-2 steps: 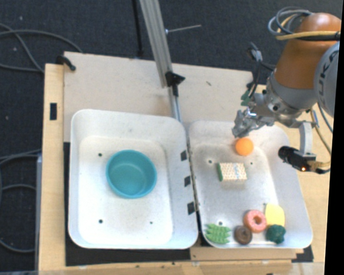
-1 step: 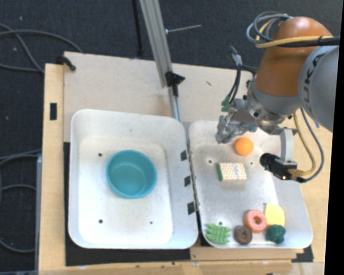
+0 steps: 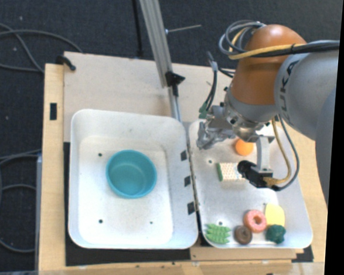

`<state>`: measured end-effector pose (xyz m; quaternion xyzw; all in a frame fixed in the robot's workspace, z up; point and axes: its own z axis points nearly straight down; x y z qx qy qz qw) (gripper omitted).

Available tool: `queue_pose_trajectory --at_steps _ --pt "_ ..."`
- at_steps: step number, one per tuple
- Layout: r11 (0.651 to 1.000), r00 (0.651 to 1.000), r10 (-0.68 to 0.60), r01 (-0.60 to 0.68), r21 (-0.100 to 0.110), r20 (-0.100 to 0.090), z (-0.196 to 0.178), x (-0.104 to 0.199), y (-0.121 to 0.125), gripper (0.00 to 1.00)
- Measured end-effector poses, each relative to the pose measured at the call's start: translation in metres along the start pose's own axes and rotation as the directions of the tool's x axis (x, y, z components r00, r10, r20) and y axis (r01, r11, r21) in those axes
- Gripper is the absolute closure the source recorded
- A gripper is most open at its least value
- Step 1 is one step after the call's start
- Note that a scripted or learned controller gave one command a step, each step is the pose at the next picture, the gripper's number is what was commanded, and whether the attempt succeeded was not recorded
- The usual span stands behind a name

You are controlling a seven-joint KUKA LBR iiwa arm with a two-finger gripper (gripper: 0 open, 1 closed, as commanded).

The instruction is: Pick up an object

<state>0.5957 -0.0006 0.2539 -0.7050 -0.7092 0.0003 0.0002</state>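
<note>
The tool (image 3: pixel 206 136) hangs below the orange band of the grey arm (image 3: pixel 305 84), over the upper left corner of the right bin (image 3: pixel 292 222), close to the wall where the two bins meet; whether it is open or closed cannot be told from this slanted overhead view, and nothing can be seen gripped in it. Just to its right, partly tucked under the wrist, lies a small orange ball (image 3: pixel 243 147). Below that sits a pale block with a green edge (image 3: pixel 229 171), next to a black fitting on the arm's cabling. Along the near rim of the right bin are a green ridged piece (image 3: pixel 217 232), a brown ring (image 3: pixel 243 235), a pink doughnut (image 3: pixel 254 220), a yellow piece (image 3: pixel 274 215) and a dark green lump (image 3: pixel 276 233), clustered close together. The left bin (image 3: pixel 84 216) holds a teal bowl (image 3: pixel 131 173), upright near its middle. Both bins rest on the counter (image 3: pixel 105 82).
</note>
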Motion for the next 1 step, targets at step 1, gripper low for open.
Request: queue_pose_trajectory --at_steps 1 --pt "1.0 1.0 0.0 0.0 0.001 0.0 0.0144 0.0485 -0.0267 1.0"
